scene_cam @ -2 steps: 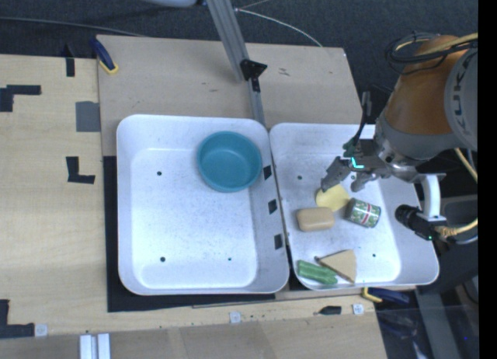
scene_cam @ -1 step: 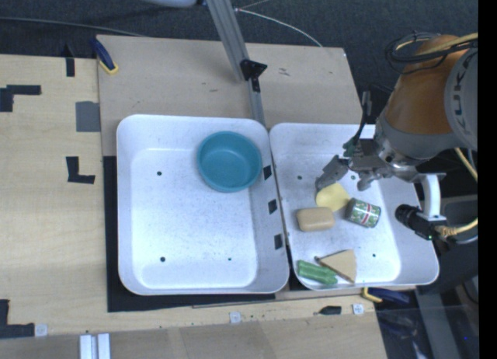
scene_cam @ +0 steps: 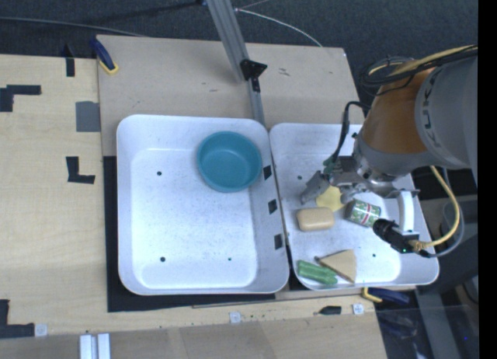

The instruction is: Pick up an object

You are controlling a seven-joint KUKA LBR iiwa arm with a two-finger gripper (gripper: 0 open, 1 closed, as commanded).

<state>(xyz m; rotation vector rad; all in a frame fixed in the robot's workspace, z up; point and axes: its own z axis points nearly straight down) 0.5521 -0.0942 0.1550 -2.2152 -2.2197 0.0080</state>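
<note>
Round glossy blue bowl (scene_cam: 229, 161) sits in speckled left bin (scene_cam: 147, 217).

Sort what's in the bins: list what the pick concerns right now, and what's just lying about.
In play: the hand, low in the right bin; yellow piece under it; tan block; small can.

Lying about: blue bowl in the left bin; green item; tan wedge.

on the worktop (scene_cam: 46, 194) sit 2 white bins: the left bin (scene_cam: 155, 264) holds a blue bowl (scene_cam: 229, 162), while in the right bin (scene_cam: 295, 148) the hand (scene_cam: 330, 188) hangs over a yellow piece (scene_cam: 330, 199), near a tan block (scene_cam: 314, 219), a small can (scene_cam: 363, 212), a tan wedge (scene_cam: 340, 263) and a green item (scene_cam: 317, 273).
</note>
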